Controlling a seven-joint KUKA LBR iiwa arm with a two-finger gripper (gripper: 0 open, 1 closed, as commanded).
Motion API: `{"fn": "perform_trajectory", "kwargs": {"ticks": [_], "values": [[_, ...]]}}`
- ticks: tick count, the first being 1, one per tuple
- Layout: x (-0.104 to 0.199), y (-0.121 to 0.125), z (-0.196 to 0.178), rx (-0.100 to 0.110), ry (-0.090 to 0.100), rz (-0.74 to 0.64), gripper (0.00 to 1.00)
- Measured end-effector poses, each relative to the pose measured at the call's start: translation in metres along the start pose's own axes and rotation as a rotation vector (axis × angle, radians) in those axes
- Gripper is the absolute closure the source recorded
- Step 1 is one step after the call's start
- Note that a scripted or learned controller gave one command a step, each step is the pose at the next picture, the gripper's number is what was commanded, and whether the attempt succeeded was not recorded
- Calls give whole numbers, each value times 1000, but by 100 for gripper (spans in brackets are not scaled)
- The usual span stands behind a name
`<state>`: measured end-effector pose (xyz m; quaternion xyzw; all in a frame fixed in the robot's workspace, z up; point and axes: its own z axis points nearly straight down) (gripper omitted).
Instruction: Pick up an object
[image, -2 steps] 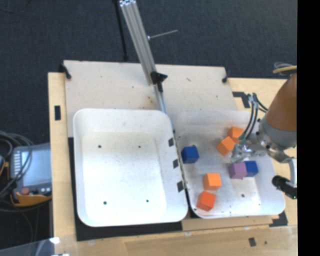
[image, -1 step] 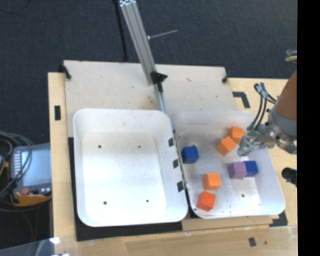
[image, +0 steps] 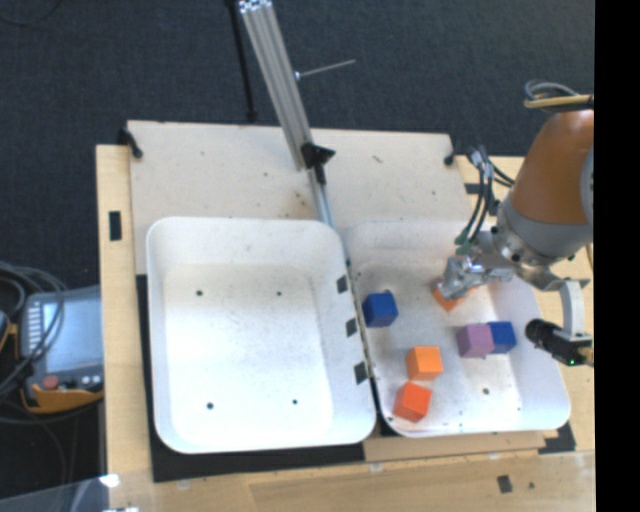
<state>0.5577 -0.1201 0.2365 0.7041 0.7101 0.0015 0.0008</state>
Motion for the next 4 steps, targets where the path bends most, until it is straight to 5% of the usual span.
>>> {"fn": "perform_trajectory", "kwargs": {"ticks": [4], "values": [[194, 35, 1, 3, -1, 2, 100]]}}
